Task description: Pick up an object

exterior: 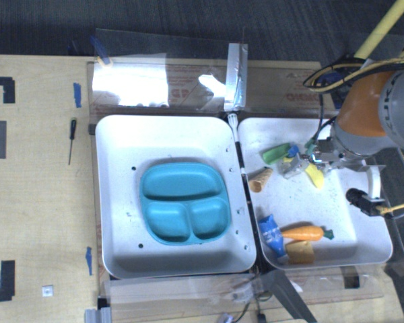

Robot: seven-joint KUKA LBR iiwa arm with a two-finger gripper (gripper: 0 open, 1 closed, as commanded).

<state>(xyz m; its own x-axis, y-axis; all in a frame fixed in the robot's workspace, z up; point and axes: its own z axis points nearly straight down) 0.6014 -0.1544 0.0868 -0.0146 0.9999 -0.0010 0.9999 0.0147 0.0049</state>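
Over right shallow white bin (370,244): end effector (303,161) among green (277,153) and yellow plastic pieces (315,175); grip state unreadable. Approach step, judged; next: close, lift.

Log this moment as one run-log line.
arm: over right bin | hand: low among green piece, yellow piece | grasp: unclear | carrot: near front | left bin: blue tray
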